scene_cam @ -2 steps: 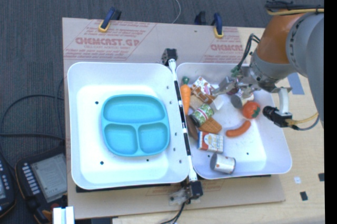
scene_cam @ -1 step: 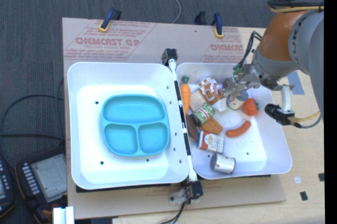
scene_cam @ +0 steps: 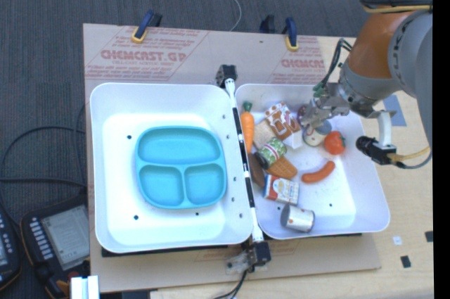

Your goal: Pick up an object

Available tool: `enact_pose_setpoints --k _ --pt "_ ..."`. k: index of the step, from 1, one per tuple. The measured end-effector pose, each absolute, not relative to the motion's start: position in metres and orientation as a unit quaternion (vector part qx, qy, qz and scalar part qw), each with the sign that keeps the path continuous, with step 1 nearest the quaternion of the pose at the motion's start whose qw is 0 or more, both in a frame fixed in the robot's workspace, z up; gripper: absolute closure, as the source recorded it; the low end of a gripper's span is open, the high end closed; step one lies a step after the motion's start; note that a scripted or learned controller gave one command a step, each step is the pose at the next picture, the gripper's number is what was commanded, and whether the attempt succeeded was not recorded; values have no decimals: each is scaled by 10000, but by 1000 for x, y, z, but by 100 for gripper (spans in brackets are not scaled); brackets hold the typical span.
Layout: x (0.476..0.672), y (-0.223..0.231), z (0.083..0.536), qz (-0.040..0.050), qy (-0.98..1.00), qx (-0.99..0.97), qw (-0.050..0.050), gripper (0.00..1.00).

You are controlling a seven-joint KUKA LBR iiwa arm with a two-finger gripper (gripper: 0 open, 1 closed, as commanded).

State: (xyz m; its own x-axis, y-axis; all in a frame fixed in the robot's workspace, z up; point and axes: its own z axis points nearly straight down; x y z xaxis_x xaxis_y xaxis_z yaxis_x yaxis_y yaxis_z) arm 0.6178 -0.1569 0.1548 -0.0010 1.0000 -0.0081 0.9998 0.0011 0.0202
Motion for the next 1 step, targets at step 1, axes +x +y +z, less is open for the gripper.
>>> enact_pose_setpoints --k 1 --pt "639 -103 198 4 7078 7064 9 100"
